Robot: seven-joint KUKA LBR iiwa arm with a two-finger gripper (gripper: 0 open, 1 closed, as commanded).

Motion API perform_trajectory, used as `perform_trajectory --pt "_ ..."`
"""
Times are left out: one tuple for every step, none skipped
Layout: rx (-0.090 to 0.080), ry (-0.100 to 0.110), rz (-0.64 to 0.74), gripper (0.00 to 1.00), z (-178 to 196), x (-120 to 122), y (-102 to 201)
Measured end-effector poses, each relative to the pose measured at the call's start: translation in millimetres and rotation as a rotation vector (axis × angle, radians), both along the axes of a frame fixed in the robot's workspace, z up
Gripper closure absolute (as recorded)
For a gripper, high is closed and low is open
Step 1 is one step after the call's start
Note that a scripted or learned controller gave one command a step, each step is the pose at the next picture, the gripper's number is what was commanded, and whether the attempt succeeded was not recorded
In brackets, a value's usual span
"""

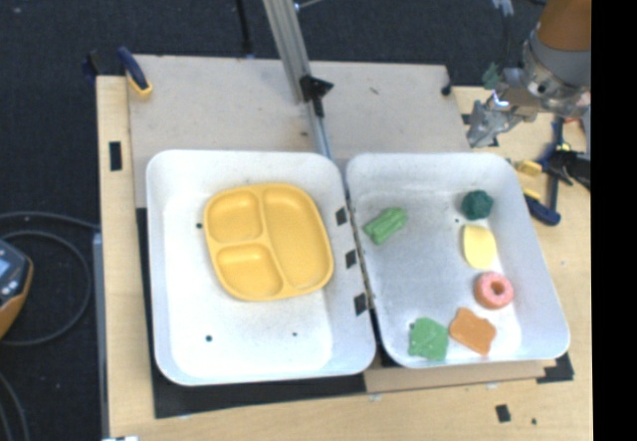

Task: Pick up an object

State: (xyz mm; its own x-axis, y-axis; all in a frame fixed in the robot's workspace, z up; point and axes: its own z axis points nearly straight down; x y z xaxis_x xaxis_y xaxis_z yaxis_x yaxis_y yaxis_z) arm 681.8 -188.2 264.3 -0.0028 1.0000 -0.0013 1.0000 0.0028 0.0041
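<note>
White bins sit side by side on the table: the right bin (532, 230) holds six small toy foods, the left bin (179, 330) one yellow divided plate (269, 240); tool (485, 122) hovers beyond.

Yellow divided plate (269, 240) in a white bin (174, 330); beside it, green block (385, 224), pink ring (494, 290), orange piece (473, 330).

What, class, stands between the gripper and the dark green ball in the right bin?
Nothing visible. The gripper sits above the right bin's far rim, and the dark green ball lies just inside that rim, with bare bin floor around it. The yellow piece lies beyond it.
</note>
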Motion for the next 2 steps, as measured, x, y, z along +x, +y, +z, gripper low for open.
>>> perform_trajectory --pt "0.001 0.004 0.003 1.00 -11.2 -9.6 50.0" --pt "0.001 0.004 0.003 1.00 -21.0 -12.8 95.7"
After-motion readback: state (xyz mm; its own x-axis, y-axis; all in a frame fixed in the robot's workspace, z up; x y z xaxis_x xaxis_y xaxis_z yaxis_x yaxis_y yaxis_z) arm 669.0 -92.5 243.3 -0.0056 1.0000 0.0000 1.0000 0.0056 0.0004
